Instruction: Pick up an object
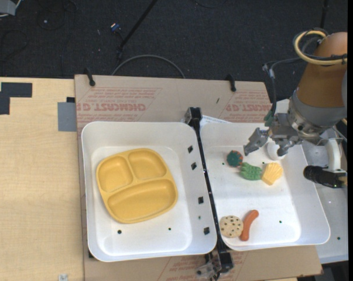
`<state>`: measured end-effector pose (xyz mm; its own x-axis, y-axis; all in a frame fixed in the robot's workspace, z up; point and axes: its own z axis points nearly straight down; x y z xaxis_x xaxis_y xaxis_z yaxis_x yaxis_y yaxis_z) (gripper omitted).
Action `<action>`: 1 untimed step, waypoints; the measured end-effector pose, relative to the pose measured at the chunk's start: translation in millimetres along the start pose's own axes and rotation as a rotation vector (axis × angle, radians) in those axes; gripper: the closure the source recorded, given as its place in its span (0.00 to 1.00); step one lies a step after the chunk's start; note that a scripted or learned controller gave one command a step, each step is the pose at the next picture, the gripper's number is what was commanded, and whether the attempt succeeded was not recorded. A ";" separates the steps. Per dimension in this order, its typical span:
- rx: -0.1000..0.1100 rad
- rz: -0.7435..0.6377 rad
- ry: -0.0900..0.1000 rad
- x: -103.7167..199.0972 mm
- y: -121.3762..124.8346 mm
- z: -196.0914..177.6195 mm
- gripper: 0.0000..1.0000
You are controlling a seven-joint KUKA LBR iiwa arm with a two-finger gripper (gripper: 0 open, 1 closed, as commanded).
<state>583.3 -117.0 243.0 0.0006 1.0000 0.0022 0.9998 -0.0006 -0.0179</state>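
red printed lettering runs across the cardboard sheet [164, 101] that lies under the two white bins. on the strip of cardboard just behind the left bin [97, 157], the print sits upside down to the camera and looks like "chemcrzt. g" with more letters after it, too blurred to read surely. fainter red print shows on the cardboard in front of that bin, unreadable.

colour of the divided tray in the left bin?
Yellow, plain with no pattern; the divided tray shows clearly in the camera view.
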 end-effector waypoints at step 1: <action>-0.008 -0.001 -0.001 0.0 1.5 -4.2 0.00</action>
<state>584.9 -117.0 247.2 -0.0007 1.0000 0.0013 0.9999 0.0007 -0.0102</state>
